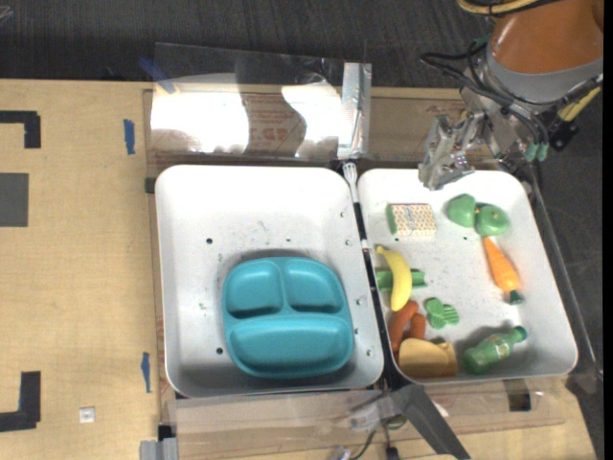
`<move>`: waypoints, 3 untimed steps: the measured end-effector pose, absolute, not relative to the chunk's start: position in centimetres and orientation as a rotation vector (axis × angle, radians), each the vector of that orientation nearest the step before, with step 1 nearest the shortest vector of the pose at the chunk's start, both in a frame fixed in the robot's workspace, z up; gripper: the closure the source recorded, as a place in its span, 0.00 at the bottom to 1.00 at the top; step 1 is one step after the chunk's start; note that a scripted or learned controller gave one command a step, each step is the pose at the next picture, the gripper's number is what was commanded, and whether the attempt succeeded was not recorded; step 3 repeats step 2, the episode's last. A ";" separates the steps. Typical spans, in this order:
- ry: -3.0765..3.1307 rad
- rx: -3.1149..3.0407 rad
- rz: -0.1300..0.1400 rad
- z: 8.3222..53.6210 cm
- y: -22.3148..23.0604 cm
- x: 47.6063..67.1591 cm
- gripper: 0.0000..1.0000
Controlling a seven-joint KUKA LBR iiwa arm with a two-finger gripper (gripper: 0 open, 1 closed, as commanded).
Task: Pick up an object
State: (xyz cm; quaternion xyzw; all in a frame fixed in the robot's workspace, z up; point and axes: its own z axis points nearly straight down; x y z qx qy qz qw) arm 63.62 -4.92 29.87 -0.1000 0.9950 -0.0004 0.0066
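My gripper [444, 169] hangs above the back edge of the right bin [551, 286], open, with nothing between its fingers. Just in front of it in the bin lie a small patterned box [412, 218] and a green round toy fruit [477, 215]. An orange carrot [502, 264] lies along the right side. A yellow banana [397, 276] rests against the left wall. Near the front are a small green piece [441, 311], a red-orange piece [406, 324], a tan wedge [426, 356] and a green bottle [491, 348].
The left bin [192, 218] holds a teal compartment tray [285, 316] toward its front. A shiny plastic sheet [259, 113] stands behind that bin. Cables and the arm's orange band [548, 17] hang over the back right corner.
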 end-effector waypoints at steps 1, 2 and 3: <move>3.086 -0.528 -0.002 31.3 -6.1 66.8 1.00; 3.086 -0.589 0.004 23.7 -5.3 61.8 1.00; 3.086 -0.589 0.004 23.7 -5.3 61.8 1.00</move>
